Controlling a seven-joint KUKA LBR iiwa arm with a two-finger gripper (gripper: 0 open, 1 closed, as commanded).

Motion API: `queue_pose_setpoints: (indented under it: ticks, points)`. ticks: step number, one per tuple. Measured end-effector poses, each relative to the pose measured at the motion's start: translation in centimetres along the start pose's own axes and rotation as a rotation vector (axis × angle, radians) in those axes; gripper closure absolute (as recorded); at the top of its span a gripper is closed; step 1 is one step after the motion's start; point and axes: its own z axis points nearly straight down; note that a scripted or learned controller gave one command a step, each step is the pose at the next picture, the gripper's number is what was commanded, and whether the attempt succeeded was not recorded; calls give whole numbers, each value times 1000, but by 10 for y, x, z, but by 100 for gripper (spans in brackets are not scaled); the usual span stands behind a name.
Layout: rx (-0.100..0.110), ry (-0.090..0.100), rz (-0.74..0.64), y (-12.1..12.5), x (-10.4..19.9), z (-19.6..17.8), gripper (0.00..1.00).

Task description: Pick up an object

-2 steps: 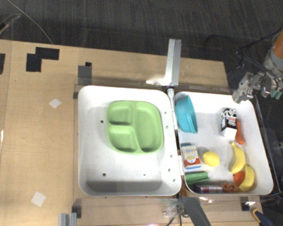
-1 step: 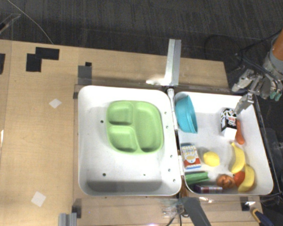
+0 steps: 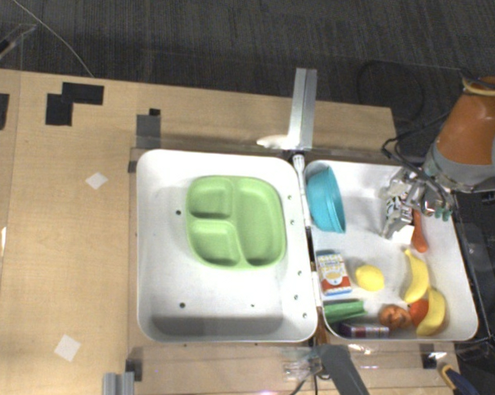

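My gripper point(image 3: 401, 209) hangs over the far part of the right bin point(image 3: 465, 325), reached in from the right so that my arm crosses only the bin's outer rim and shades none of the things below. I cannot tell how it is set; the metal there is too small and tangled to read, and I see nothing held in it.

The pickable things lie crowded toward the near end of this bin: a banana point(image 3: 417, 278) beside the right wall, a lemon point(image 3: 370, 278) just left of it, a small carton point(image 3: 332, 272), a green stick point(image 3: 342, 310) and a dark marker point(image 3: 360, 329) along the near wall, and some red and orange fruit point(image 3: 406, 314) touching the banana's lower end. An orange carrot-like piece point(image 3: 419, 233) lies just beside my gripper, the closest candidate. A blue bowl point(image 3: 324, 198) leans tilted against the divider, which leaves its rim awkward for me.

The left bin point(image 3: 160, 230) holds a green tray point(image 3: 233, 220), lying flat and well apart from me.

I judge the pick not yet done; the piece beside me seems the likeliest target, though it lies close to the wall.
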Motion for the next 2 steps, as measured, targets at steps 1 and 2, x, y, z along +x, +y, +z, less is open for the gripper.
queue_pose_setpoints:
  ticks: [1,2]
  points:
    - [-1,-13,129,-15,31,10,0]
    - [-2,-13,252,2,61,9,0]
